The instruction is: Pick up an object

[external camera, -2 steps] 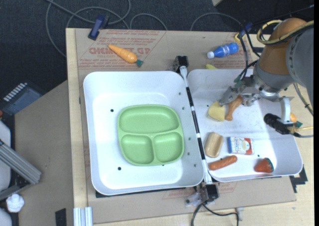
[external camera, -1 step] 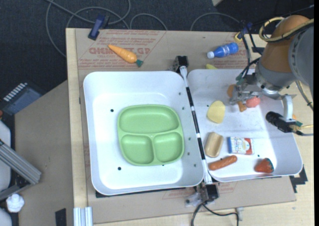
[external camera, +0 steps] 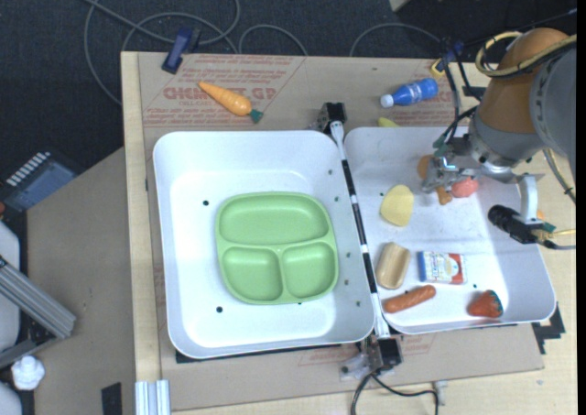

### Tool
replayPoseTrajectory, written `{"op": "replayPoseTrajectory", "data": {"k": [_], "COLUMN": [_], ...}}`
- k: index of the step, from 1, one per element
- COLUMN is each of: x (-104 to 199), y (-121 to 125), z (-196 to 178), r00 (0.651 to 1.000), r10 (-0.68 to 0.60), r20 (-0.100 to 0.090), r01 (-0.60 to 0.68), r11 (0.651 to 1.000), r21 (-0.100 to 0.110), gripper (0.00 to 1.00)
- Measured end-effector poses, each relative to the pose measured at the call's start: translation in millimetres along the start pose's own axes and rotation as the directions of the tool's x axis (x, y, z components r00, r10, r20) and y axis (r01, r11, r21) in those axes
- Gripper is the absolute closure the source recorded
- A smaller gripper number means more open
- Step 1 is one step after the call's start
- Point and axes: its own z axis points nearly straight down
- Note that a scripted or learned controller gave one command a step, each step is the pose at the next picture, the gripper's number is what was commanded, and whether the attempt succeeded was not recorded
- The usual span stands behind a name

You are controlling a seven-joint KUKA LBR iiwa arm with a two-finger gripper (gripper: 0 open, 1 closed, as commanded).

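Note:
My gripper (external camera: 445,180) is low in the right bin (external camera: 513,262), near its back. A small orange item (external camera: 426,166) lies just to its left and a pink-red item (external camera: 465,188) just to its right, both close against it. A small brownish bit (external camera: 446,196) shows at the fingertips; whether it is held is unclear. Further forward in the same bin lie a pale yellow rounded item (external camera: 397,205), a tan bun (external camera: 393,265), a red-orange sausage (external camera: 408,299), a blue, white and red packet (external camera: 441,267) and a red strawberry-like item (external camera: 485,304).
The left bin (external camera: 183,184) holds a green divided plate (external camera: 276,246). On the board behind the bins lie a toy carrot (external camera: 229,98), a blue bottle (external camera: 410,92) and a blue clip (external camera: 179,49). A ridge (external camera: 355,221) separates the bins.

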Motion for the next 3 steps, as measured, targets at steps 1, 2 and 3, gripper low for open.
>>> {"op": "replayPoseTrajectory", "data": {"k": [1, 2, 3], "x": [8.4, 7.9, 59.8], "y": [31.2, 28.9, 36.6], "z": [16.6, 8.4, -43.7], "r00": [1.000, 1.000, 1.000], "r10": [0.007, 0.006, 0.001], "r20": [-0.001, 0.000, -0.003], "r01": [-0.007, -0.006, -0.001], "r11": [0.999, 0.998, 1.000], "r21": [0.047, 0.057, 0.015], "gripper": [0.00, 1.00, 1.00]}}
